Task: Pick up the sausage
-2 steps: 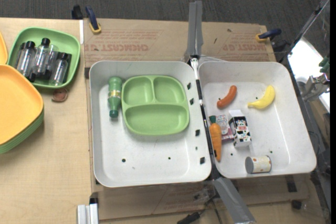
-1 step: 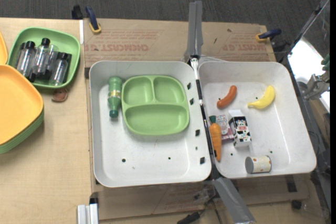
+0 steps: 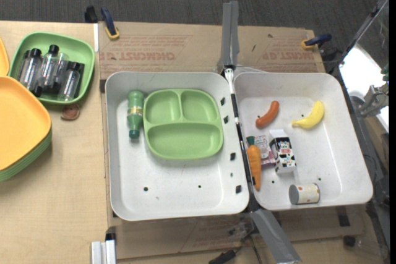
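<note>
Reddish-orange curved toy sausage lying loose and flat on the floor of the right-hand shallow white bin, far half, tilted diagonally; well apart from the yellow toy banana, near but clear of the small printed cartons and the orange toy carrot. Nothing pinching it; not yet lifted. State of jaws: cannot tell. Step judged in hand: approach, grasp not begun. Next move judged to call for jaws spread, centred above the sausage's middle, turned across its short width, then lowered until straddling it before closing.
</note>
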Action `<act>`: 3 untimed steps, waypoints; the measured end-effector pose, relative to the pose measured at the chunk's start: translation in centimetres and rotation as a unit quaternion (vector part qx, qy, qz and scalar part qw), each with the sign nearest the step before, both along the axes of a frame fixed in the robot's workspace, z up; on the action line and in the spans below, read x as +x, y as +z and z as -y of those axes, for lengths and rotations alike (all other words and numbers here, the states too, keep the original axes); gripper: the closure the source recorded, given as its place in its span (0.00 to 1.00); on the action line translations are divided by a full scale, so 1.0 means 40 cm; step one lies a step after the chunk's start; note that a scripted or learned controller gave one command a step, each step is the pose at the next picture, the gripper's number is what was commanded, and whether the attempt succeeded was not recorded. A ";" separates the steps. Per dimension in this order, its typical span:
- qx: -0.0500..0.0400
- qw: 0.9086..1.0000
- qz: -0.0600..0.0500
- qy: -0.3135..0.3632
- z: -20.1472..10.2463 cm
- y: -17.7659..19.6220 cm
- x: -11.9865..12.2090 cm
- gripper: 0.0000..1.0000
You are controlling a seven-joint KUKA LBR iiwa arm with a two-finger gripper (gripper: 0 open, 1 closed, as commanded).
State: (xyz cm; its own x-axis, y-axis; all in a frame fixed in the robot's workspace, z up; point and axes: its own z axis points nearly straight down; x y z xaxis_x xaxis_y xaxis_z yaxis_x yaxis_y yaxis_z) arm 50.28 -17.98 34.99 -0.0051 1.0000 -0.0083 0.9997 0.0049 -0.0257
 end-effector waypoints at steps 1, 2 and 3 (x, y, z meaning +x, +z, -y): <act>-0.001 1.000 -0.001 0.000 0.002 0.019 0.001 1.00; -0.001 1.000 -0.003 0.001 0.005 0.038 0.002 1.00; -0.002 1.000 -0.004 0.001 0.007 0.057 0.004 1.00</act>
